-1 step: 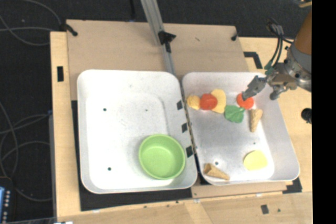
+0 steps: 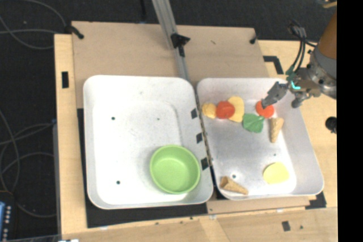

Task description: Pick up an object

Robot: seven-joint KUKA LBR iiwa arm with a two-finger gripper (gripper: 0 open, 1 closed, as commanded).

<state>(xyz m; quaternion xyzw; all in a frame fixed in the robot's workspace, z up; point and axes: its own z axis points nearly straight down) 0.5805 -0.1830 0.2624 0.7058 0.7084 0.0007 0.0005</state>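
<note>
red piece (image 2: 265, 109) in the right bin (image 2: 295, 178) looks the likeliest target, lying just below and left of the tool (image 2: 286, 94), which leans in from the right with its two fingers spread and nothing between them. it is small, rounded, glossy red, touching a green piece (image 2: 253, 123); it may be toy food, though the view is too coarse to say. the green bowl (image 2: 174, 169) sits well apart in the left bin (image 2: 113, 99).

No readable text anywhere, no labels, brands or numbers, white bins (image 2: 142, 88) unmarked — bench (image 2: 227, 45) around them showing only black tape marks — nothing legible
</note>
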